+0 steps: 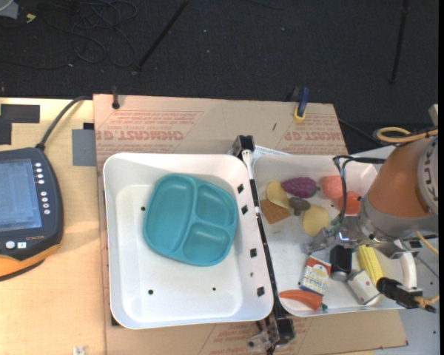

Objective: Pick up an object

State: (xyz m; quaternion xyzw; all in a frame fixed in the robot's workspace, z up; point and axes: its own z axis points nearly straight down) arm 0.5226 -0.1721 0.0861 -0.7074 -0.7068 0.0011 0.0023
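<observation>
The right bin [287, 261] holds several small objects: a purple piece [300, 186], a pale yellow piece [276, 193], a brown block [274, 211], a yellow lump [316, 219] and a pink-orange ball [331, 186]. Nearer the front lie a small printed box [315, 278], an orange-red piece [302, 299], a yellow stick [370, 261] and a white piece [362, 287]. My gripper [334, 241] hangs low over the middle of this bin, between the yellow lump and a black item [341, 261]. The arm's orange band [396, 187] covers the bin's right side.
The left bin [133, 294] holds a teal divided plate [192, 219]. A black divider [253, 220] separates the bins. A tablet [15, 198] lies on the bench at far left. Cables [396, 133] run by the arm at right.
</observation>
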